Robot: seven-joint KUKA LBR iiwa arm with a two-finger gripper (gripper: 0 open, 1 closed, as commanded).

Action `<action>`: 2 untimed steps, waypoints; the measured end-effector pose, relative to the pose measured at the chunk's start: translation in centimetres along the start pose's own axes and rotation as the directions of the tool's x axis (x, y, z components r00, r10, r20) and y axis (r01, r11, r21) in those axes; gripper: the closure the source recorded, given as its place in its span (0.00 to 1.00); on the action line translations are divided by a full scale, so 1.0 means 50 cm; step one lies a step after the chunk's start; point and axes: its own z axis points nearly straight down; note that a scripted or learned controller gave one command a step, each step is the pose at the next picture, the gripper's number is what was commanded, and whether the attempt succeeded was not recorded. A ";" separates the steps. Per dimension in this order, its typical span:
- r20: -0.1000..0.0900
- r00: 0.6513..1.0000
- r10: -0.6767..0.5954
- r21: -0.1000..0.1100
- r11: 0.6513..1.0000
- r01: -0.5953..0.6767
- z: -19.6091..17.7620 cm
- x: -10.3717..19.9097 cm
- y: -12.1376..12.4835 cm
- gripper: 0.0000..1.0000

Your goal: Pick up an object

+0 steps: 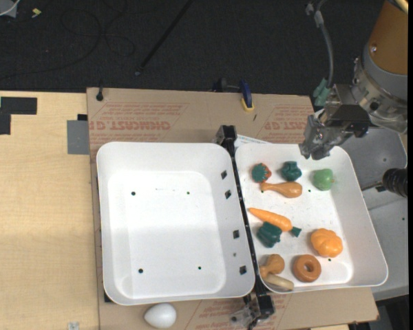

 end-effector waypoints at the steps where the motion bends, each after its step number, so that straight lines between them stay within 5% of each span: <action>1: 0.001 1.000 0.001 -0.013 1.000 -0.001 -0.126 0.003 -0.025 1.00; 2: 0.004 1.000 -0.003 0.010 1.000 0.003 0.274 0.154 -0.051 1.00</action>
